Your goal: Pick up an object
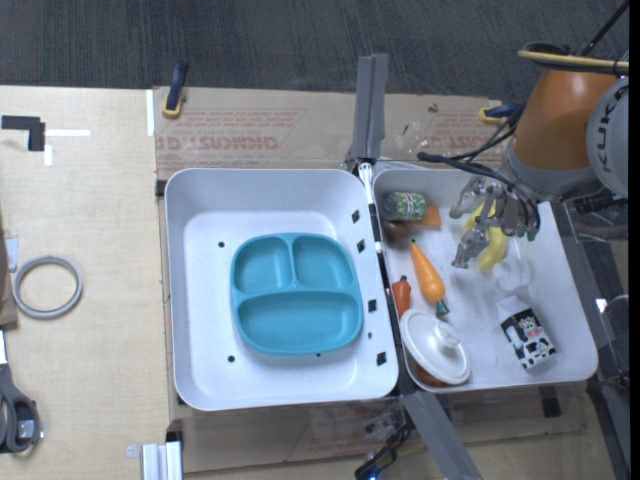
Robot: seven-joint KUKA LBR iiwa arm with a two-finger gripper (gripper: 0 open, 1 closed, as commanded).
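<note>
The grey arm with its orange band reaches in from the right and sets its 2-finger gripper (478,236) low over the upper middle of the right-hand shallow white plastic bin (565,308). Its metal fingers (463,253) point down and slightly left, and a curved yellow banana-shaped toy (491,251) sits right against them, seemingly between or just behind the tips; whether they are clamped on it or merely standing beside it cannot be told, since wrist and cables blur that spot. The banana's long axis seems to run roughly up and down the view, tilted a little, so a closing stroke across its width looks the likelier fit. That is the nearest thing to the fingers; next nearest is the orange plastic carrot (427,274) to their lower left, lying diagonally from upper left to lower right. Counted in the right bin: 1 yellow banana, 1 orange carrot, 1 small red-orange pepper-like piece (401,293) against the left wall, 1 green patterned can (406,205) lying on its side near the top left corner, 1 white round lid with a knob (435,345) at the lower left, and 1 black-and-white printed packet (527,337) at the lower right. The left white bin (190,298) holds 1 turquoise 3-compartment plastic plate (297,294). On the bench to the left lies 1 grey ring (45,285).
</note>
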